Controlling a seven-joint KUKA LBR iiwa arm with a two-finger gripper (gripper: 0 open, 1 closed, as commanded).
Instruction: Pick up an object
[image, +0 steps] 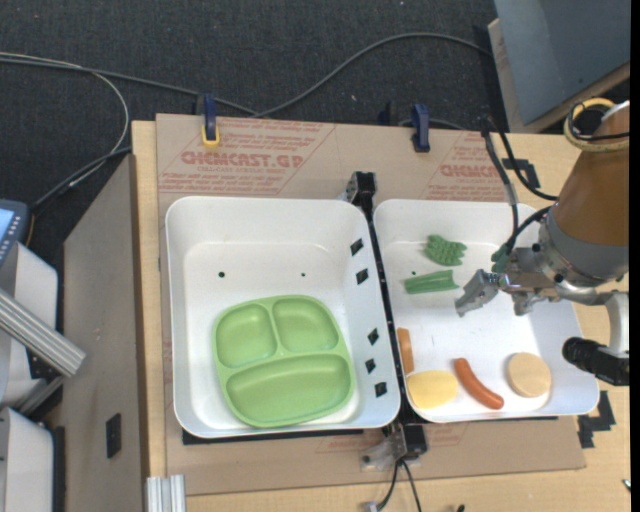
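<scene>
The bench (250, 140) is a brown board, and the two white bins sit on it side by side. The left bin (190, 240), well away from the gripper across the divider, holds a green sectioned plate (285, 358). The right bin (440, 215) lies under the arm (600, 210), which comes in from the right with its orange band above the wrist.

The gripper (480, 292) hangs low over the middle of the right bin, tip pointing left. It looks empty, nothing showing at its end, but from this slant I cannot tell how far apart it stands.

Nearest to it is a green bean-like piece (430, 283), just to the tip's left, its long axis running left to right and tilted a little, nearly in line with the gripper's reach. Just beyond that, up and left, sits a green leafy piece (446, 249). Toward the bin's near wall, below the gripper, lie a round tan cookie-like disc (528, 375), a red sausage (478, 383) lying on a slant, a yellow rounded piece (431, 388), and a thin orange piece (405, 350) along the divider.

I'd judge the bean the likeliest pick: a short move left and down.
</scene>
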